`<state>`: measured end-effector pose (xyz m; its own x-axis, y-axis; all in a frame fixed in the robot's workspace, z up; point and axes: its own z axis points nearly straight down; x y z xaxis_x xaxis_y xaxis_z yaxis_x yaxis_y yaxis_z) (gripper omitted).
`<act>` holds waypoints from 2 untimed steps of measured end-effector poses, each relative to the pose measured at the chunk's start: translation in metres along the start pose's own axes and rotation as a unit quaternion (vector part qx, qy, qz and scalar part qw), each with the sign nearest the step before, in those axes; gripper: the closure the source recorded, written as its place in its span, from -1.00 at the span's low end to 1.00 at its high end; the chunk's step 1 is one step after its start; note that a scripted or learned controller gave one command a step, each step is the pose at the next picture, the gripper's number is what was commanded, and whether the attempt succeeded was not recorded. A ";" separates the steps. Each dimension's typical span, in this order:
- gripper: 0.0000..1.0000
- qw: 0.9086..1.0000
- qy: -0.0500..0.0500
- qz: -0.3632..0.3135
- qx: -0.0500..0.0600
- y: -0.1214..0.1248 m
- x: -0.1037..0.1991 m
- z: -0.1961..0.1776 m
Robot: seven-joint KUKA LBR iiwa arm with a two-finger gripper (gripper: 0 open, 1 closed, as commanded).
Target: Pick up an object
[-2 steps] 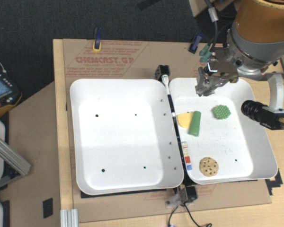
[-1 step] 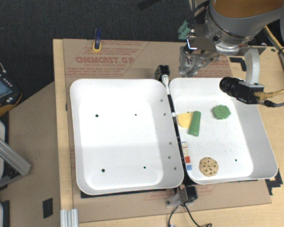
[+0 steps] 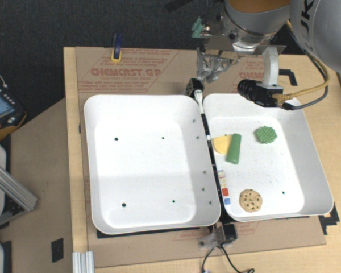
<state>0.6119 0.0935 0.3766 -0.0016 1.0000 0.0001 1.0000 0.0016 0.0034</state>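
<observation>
Gripper (image 3: pixel 211 67) sits over the cardboard just beyond the far edge of the bins, above the seam between them. Fingers (image 3: pixel 207 73) look near-closed w/ nothing between them.

All objs lie in right bin (image 3: pixel 307 152), toward the camera from the fingertips and well apart from them:
- yellow wedge (image 3: pixel 220 145) touching green stick (image 3: pixel 233 148), closest to the fingers
- green bumpy ball (image 3: pixel 266 135), off to the arm side
- choc-chip cookie (image 3: pixel 250 200), farthest, near front rim

Left bin (image 3: pixel 102 169) lies on the other side of the seam.
</observation>
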 end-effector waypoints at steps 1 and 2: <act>1.00 1.000 0.000 -0.001 0.000 0.008 0.069 0.003; 1.00 1.000 0.002 -0.002 -0.003 0.044 0.135 -0.044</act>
<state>0.6558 0.2284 0.4212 -0.0055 1.0000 0.0035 0.9999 0.0055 0.0093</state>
